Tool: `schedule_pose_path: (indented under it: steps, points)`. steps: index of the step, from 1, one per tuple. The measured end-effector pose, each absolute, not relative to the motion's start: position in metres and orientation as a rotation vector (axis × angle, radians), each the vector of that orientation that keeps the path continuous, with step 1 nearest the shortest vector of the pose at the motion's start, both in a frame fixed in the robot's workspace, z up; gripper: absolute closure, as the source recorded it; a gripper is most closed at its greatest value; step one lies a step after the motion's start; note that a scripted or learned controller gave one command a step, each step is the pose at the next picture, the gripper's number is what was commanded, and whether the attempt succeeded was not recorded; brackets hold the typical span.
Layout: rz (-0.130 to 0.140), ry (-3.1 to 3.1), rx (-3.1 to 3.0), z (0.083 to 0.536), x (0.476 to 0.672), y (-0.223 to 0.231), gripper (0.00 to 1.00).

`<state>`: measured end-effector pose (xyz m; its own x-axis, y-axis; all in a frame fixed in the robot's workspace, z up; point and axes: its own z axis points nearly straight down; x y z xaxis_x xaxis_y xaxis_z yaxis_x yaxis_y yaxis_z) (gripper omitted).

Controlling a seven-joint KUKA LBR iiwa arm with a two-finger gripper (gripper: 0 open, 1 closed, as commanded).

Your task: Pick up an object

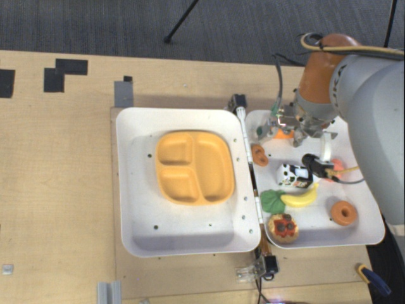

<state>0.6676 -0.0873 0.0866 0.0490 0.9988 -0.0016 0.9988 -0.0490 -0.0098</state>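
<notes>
Hanging over the toy-filled bin (pixel 313 230) is the tool (pixel 302 133).

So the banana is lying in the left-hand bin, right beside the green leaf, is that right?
Not quite. The banana does lie beside the green leaf, but in the right-hand bin, as the camera view shows. The left-hand bin holds a yellow divided plate.
</notes>
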Motion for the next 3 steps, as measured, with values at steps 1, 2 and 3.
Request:
schedule_pose_path:
  steps: [1, 2, 3]
  points:
    - [0.013, -2.085, -2.337, 0.086, 0.667, -0.084, 0.0]
    - [0.021, -2.078, -2.322, 0.096, 0.666, -0.081, 1.0]
    - [0.012, -2.084, -2.327, 0.097, 0.667, -0.081, 0.0]
